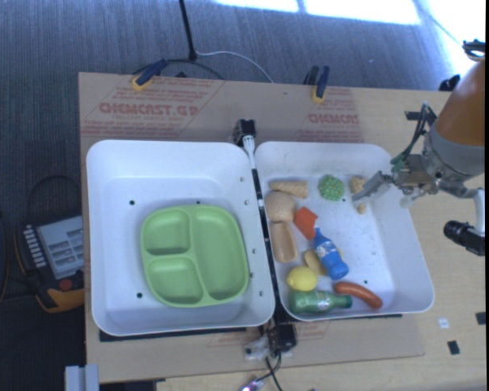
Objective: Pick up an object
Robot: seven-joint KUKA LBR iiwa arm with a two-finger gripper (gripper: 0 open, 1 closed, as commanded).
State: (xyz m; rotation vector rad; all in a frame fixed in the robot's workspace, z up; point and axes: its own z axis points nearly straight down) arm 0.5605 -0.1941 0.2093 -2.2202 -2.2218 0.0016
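The right white bin [407, 255] holds several toy foods. Among them are a green knobbly ball [332, 187], a yellow ridged piece [289, 188], a small tan piece [357, 186], an orange-red block [306, 220], a blue bottle [332, 256], a yellow lemon [302, 279], a green bottle [320, 302] and a red sausage [359, 294]. My gripper [385, 179] hangs over the bin's upper right corner, just right of the small tan piece. I see nothing held in it.
The left white bin [114, 186] carries a green divided plate [196, 255]. Two tan pieces [281, 222] lie along the wall between the bins. Clamps [318, 84] sit on the board's far edge. A pendant and cables [53, 251] lie left of the bench.
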